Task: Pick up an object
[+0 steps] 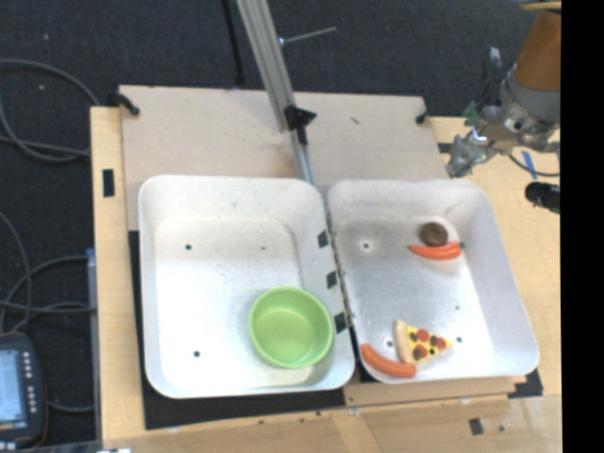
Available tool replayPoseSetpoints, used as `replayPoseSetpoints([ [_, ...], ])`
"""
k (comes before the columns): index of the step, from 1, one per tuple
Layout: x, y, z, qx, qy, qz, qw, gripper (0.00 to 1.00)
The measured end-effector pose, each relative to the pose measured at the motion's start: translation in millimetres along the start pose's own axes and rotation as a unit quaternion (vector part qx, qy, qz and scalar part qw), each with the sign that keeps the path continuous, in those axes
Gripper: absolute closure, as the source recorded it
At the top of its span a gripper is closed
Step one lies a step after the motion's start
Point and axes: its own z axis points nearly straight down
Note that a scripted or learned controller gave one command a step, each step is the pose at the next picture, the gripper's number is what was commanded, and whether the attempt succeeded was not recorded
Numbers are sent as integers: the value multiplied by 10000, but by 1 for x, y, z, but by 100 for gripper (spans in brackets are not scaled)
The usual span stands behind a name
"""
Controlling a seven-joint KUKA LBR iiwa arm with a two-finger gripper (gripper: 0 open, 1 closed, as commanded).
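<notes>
The right bin (pixel 491 253) holds a brown round object (pixel 432 231) with an orange carrot-like piece (pixel 436 249) just below it, a pizza slice toy (pixel 417 343) near the front, and an orange sausage (pixel 387 362) at the front left corner. A green bowl (pixel 290 326) sits in the left bin (pixel 189 253) near its front right. My gripper (pixel 464 155) hangs beyond the right bin's far right corner, above the bench and apart from all the objects. Nothing shows between its fingers.
A slanted aluminium pole (pixel 269 59) rises from behind the bins, ending at the seam between them. Cables lie on the dark floor at left, and a small screen device (pixel 19 385) sits at the lower left.
</notes>
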Motion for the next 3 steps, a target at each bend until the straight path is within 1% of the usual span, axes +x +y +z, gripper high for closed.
replayPoseSetpoints([
  [1, -1, 2, -44, 12, 4, 7, 10000, 100],
  [2, 50, 2, -47, 41, 12, 7, 10000, 100],
  [3, 99, -3, -48, 45, 13, 9, 10000, 100],
])
